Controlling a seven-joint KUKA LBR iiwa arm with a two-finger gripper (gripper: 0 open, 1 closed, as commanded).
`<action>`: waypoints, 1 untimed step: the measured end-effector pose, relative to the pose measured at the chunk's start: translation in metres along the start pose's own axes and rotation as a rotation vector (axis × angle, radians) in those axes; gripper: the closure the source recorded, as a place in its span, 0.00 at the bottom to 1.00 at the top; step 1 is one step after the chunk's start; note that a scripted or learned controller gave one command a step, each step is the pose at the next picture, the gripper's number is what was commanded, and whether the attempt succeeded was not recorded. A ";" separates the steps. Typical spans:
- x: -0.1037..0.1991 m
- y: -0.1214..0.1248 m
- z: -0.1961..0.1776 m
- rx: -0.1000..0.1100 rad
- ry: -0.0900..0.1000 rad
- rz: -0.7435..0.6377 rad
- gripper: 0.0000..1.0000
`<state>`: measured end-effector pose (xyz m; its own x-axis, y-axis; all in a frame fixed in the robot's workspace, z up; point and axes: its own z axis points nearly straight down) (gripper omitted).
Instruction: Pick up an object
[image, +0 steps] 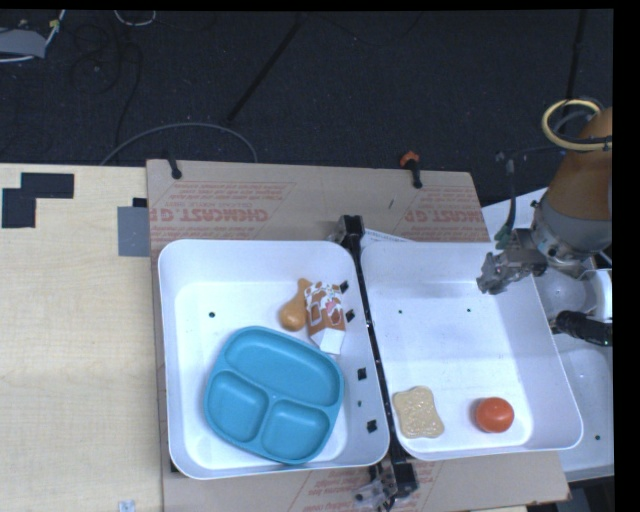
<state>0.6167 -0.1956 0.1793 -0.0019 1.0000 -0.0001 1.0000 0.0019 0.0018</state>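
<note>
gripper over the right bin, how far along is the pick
Nothing looks done yet. The gripper hangs over the right bin's upper right part, with nothing seen between its fingers. The tomato and bread slice lie near the front wall, apart from it. Left to do: move to one, descend, close, lift.
</note>
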 end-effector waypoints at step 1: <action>-0.008 0.007 -0.054 -0.002 -0.002 -0.002 1.00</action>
<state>0.6239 -0.2039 0.2336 -0.0036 1.0000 -0.0017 1.0000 0.0036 0.0033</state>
